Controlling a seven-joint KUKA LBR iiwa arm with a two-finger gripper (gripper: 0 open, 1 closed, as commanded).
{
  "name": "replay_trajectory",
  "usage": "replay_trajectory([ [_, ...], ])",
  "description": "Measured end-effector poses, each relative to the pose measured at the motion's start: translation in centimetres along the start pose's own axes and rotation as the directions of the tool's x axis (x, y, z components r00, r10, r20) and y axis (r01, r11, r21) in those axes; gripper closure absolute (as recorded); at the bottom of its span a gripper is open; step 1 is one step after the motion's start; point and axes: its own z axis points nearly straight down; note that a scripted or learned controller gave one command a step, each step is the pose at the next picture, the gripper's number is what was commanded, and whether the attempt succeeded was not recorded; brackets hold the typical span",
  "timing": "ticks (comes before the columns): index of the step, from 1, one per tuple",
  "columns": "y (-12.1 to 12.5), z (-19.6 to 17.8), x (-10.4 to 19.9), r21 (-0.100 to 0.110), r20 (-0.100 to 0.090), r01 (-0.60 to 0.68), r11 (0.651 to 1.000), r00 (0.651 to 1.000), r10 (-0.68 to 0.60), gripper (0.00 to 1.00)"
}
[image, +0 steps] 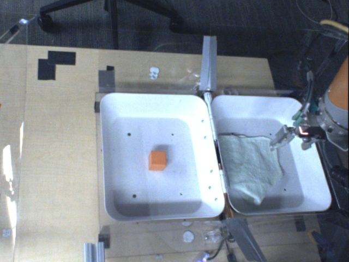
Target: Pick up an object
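Two white bins side by side on the wooden bench. Left bin (pixel 117 119) has one small orange cube (pixel 157 160) sitting flat on the floor, roughly mid-bin, slightly below centre in the camera view. Nothing touching it.

Right bin (pixel 256 108) has a pale grey-green cloth (pixel 250 165), crumpled, covering the left and middle of the floor. Its left edge runs along the divider side wall, and it bunches toward the near edge of the bin.

Arm comes in from the right, orange band visible at the frame edge. Gripper (pixel 292 134) is over the right bin, right of centre, at the cloth's upper-right corner. One light-coloured finger (pixel 281 136) points down-left toward that corner and appears to meet or just overlap the cloth edge; can't tell if it's real contact or just above. A small red light glows on the gripper body beside it.

Finger spacing: can't tell. Too small and blurred to separate the two tips, so no call on wide or narrow. No visible object pinched between them.

Cube relative to gripper: well apart, in the other bin, far to the left and a bit lower in frame, with the divider walls and the cloth between them.
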Motion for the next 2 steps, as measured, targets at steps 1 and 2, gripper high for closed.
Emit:
replay_trajectory([
  [1,6.01,18.33,-7.29,-0.002,0.0,0.062,0.998,0.998,-0.062,0.0],
  [2,6.18,17.38,-7.25,-0.005,0.001,0.063,0.998,0.998,-0.063,1.0],
])
